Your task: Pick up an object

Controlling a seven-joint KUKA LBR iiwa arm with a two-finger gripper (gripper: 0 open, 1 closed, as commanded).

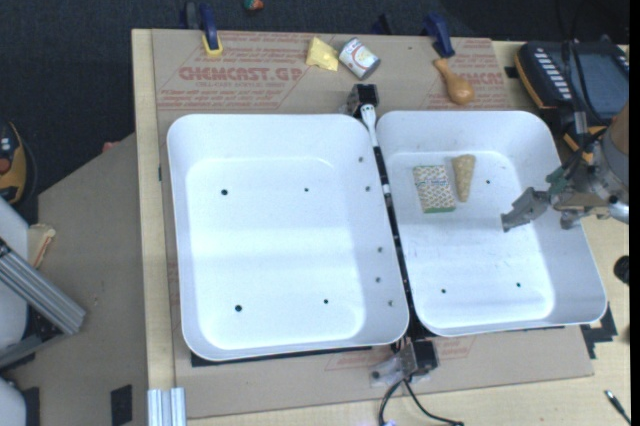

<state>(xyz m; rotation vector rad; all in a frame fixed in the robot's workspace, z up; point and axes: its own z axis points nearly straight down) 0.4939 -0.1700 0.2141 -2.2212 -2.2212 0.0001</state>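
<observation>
Here the end effector (522, 214) is hovering over the right-hand white bin (480, 309), reaching in from that bin's right rim, and nothing is sitting between its fingers. Whether those fingers are apart or together cannot be told from this slanted view. To the left of the end effector and a little farther back, a small patterned packet (434, 188) is lying flat on the bin floor, and a tan cone-shaped piece (465, 176) is lying just beside it, on the side nearer the end effector. Both are sitting apart from the end effector. Farther to the left, the other white bin (270, 324) is resting against the first. Beyond the bins, on the table (250, 69), a yellow wedge (322, 55), a small white box (358, 58) and an orange wooden piece (455, 84) are lying well away from the end effector.
</observation>
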